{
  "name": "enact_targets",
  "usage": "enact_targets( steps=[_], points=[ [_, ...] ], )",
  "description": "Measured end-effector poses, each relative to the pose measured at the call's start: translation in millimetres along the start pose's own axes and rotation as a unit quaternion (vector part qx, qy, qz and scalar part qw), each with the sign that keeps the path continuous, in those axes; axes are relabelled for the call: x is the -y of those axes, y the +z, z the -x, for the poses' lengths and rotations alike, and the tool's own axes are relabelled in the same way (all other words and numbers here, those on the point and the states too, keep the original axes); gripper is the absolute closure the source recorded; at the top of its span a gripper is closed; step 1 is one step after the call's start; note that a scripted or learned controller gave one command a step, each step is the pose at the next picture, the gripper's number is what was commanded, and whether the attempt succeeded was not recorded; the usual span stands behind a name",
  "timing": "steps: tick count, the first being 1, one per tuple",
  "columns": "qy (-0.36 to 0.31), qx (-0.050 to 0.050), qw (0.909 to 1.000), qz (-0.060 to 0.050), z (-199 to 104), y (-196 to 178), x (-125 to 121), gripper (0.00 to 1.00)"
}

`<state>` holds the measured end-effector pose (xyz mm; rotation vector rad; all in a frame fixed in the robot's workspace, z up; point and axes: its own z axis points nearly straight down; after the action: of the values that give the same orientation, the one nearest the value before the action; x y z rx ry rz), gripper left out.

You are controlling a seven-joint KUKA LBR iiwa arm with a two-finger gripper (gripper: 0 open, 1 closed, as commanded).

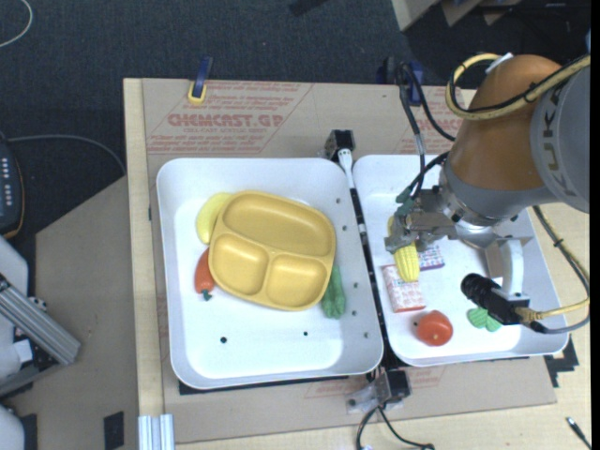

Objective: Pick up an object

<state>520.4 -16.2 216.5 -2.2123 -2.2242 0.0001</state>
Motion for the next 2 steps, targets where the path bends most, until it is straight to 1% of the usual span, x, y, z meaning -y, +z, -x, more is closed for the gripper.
enact_targets(
  steps=[1, 2],
  points=[
    [0.001, 0.001, 1.0000, 0.002, -22.0, -11.3, 4.4, 1.00],
    [0.003, 0.002, 1.0000, 0.000, -12.9, 1.3, -2.9, 1.00]
  ],
)
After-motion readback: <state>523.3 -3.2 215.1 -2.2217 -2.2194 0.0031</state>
